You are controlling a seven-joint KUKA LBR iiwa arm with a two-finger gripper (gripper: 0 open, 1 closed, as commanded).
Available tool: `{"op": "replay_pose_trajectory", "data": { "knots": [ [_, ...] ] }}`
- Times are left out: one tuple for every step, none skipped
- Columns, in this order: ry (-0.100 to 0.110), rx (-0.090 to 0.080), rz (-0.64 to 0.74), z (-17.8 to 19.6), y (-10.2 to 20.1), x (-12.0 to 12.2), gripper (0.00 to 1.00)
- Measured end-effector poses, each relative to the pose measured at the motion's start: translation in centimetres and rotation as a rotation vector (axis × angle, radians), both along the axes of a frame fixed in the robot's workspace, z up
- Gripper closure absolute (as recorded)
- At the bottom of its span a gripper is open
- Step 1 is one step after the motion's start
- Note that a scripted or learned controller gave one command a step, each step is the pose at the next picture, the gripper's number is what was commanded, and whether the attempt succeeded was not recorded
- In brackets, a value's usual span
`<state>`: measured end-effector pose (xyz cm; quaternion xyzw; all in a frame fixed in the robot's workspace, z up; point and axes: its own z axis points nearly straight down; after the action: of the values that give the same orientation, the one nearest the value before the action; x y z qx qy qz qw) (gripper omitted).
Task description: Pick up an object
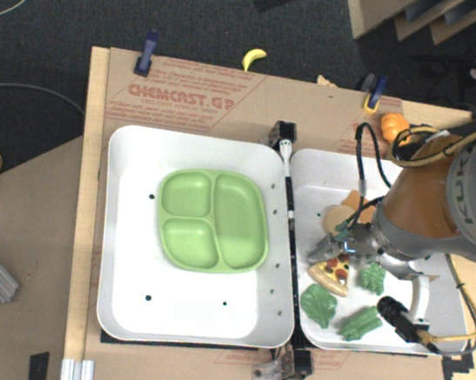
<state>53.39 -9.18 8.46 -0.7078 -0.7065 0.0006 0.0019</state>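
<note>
Hand (341, 241) low in right white bin (311, 173), just above pizza-slice toy (332, 273); finger state cannot tell. Green leafy toys (320, 303) beside, tan round piece (338, 216) near. Nothing visibly lifted; pick judged pending. Green divided plate (213, 221) in left bin (121, 212).

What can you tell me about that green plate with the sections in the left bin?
The green plate is a pale lime, glossy, plastic-looking divided dish with rounded corners. Raised ridges split it into three compartments: two smaller ones on the camera's left, one above the other, and a long one on the right. Nothing lies in it. It sits flat, slightly rotated, near the middle of the left white bin, touching only the bin floor, well apart from the arm.
</note>
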Motion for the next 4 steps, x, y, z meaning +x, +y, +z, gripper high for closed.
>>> {"op": "replay_pose_trajectory", "data": {
  "knots": [
    [0.0, 0.0, 0.001, 0.0, -0.1, -0.9, 0.0],
    [-0.008, -0.002, 0.0, 1.2, -0.1, -0.7, 1.0],
    [-0.008, -0.003, -0.001, 1.2, -0.2, -0.7, 0.0],
    [-0.017, -0.002, -0.002, 0.4, -0.2, -5.2, 0.0]
  ]
}}
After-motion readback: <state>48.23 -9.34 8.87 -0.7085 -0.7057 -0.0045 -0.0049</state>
